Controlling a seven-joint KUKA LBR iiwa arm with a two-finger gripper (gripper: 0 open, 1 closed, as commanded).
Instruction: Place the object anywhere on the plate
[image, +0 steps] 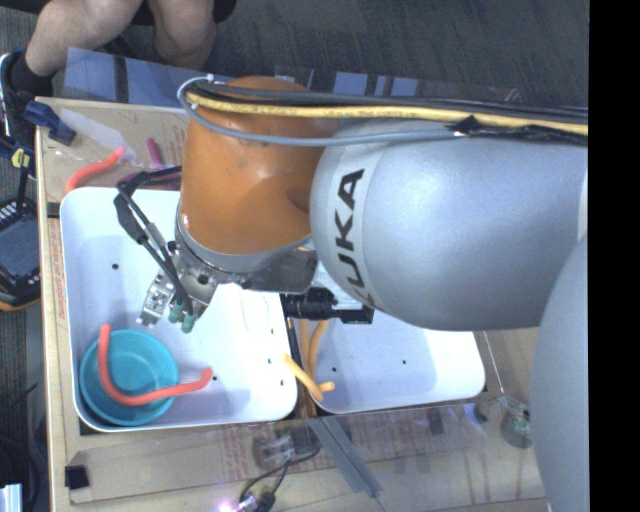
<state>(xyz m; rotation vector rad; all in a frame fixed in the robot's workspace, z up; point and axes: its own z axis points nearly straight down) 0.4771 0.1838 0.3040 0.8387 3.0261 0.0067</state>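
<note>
White bin (90, 220) at left holds my gripper (170, 310), grip state unclear, just above-right of the blue plate (125, 385), where the red worm (160, 388) drapes across its rim.

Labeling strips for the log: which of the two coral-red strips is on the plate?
The red strip draped over the blue plate in the left bin. The other red strip lies on the bench outside the bin's top corner.

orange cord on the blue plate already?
Yes, the orange cord lies across the blue plate in the left bin, one end hanging over the rim, with the gripper above it.
</note>
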